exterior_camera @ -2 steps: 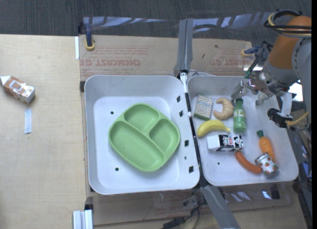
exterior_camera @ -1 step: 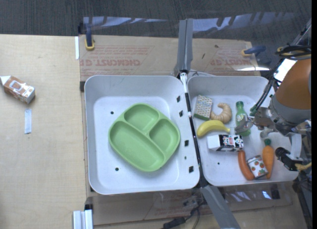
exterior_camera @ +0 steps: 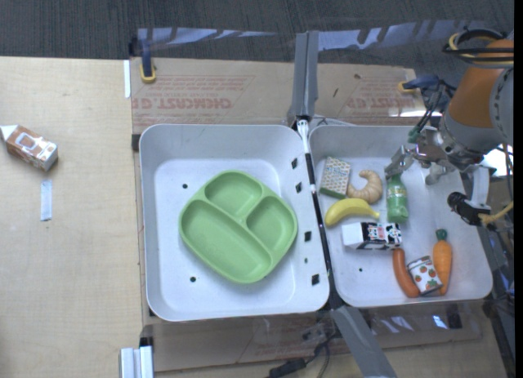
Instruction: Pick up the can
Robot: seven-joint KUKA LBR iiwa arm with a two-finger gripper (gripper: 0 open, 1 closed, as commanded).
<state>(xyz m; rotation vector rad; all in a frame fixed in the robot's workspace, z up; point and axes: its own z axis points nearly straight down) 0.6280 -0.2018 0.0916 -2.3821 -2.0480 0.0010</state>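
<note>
A green divided plate (exterior_camera: 238,226) lies in the left bin (exterior_camera: 155,205). In the right bin (exterior_camera: 474,286), the can (exterior_camera: 422,275) lies near the front edge, between a sausage (exterior_camera: 402,273) and a carrot (exterior_camera: 443,259). Well behind it, the tool (exterior_camera: 417,154) hangs over a green bottle (exterior_camera: 396,198); how far it is open I cannot tell.

- Evenly and brightly lit from overhead; no hard-edged shadows.
- Soft, faint shading inside the left bin (exterior_camera: 155,229) along its walls.
- Mild glare on the white floor of the right bin (exterior_camera: 466,286); whites close to washed out.
- Dark and low in detail across the top strip.
- Slightly soft overall; small labels unreadable, arm (exterior_camera: 478,91) edges blurred.
</note>
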